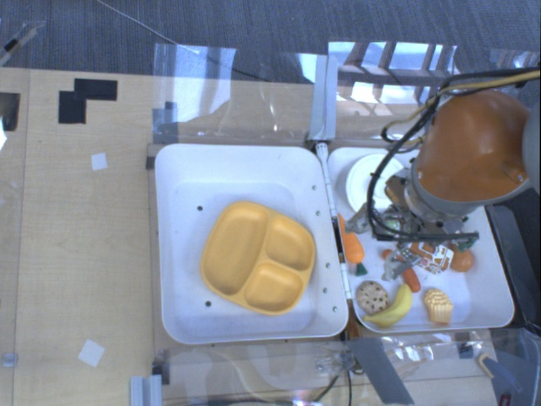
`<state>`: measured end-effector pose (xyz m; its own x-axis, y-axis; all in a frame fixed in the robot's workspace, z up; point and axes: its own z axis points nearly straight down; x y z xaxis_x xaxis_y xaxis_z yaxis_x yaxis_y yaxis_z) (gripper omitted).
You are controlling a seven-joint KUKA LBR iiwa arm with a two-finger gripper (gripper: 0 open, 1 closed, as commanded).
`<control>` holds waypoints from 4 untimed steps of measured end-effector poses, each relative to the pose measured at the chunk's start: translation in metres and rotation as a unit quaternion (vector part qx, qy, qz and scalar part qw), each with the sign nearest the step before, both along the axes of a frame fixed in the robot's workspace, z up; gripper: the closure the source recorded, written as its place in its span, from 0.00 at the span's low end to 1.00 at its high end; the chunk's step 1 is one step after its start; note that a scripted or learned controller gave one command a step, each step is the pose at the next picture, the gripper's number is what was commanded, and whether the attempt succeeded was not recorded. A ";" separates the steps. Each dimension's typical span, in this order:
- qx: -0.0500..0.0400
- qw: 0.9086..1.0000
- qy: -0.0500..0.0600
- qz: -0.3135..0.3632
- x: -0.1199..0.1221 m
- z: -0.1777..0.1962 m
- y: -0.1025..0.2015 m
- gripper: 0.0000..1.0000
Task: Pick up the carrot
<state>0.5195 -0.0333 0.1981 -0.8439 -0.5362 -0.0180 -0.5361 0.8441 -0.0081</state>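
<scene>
Two white bins sit side by side on your bench: the left bin (177,252) holds a yellow divided tray (258,256) lying slightly turned, and the right bin (499,307) holds the food items. You will find the carrot (352,249) at the left edge of the right bin, just beside the wall between the bins, with its green end pointing toward the near side. The arm (473,146) reaches in from the right, its orange band hanging over the middle of that bin, above a white plate (362,180) in the bin's far part. The gripper (404,256) sits low in the bin, to the right of the carrot and apart from it; how its pincer stands you cannot tell from this angle. Near the front of the bin lie a cookie (371,296), a banana (394,307) touching it, and a corn cob (437,304) further right.
</scene>
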 end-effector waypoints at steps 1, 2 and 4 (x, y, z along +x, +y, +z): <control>-0.001 0.998 0.005 0.061 0.009 -0.012 0.036 0.00; -0.003 0.982 0.006 0.186 -0.005 -0.012 0.014 0.00; -0.005 0.945 0.004 0.327 0.042 -0.012 0.012 0.00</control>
